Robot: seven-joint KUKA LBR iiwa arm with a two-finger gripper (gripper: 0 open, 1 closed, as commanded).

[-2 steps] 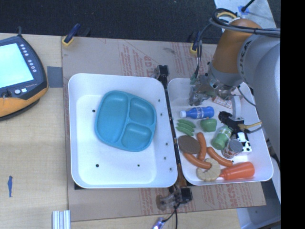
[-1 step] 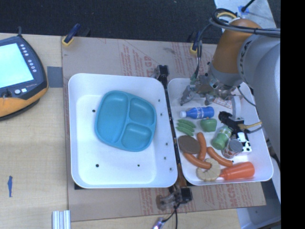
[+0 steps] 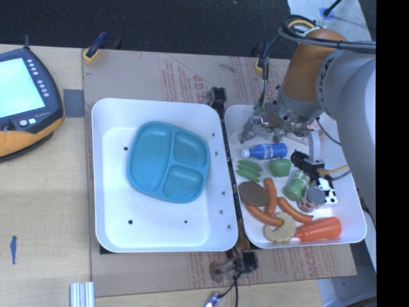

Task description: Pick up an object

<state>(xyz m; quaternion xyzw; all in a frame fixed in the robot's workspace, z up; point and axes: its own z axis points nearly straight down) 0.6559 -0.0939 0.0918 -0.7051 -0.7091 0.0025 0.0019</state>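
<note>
The blue bottle [image 3: 265, 151] lies on its side in the right bin [image 3: 358, 232], just below the gripper [image 3: 267, 130], whose fingers [image 3: 248, 133] are spread wide and hold nothing. A good grasp would come straight down with the fingers straddling the bottle's narrow width, clear of the green pieces [image 3: 250, 169] just beyond it. The arm [image 3: 307, 69] hides the bin's far corner, and the fingertips are blurred against clutter.

Arm: you see it reach in from the right, orange band above the wrist | hand [image 3: 271, 128]: low, pointing down, fingers spread
</note>
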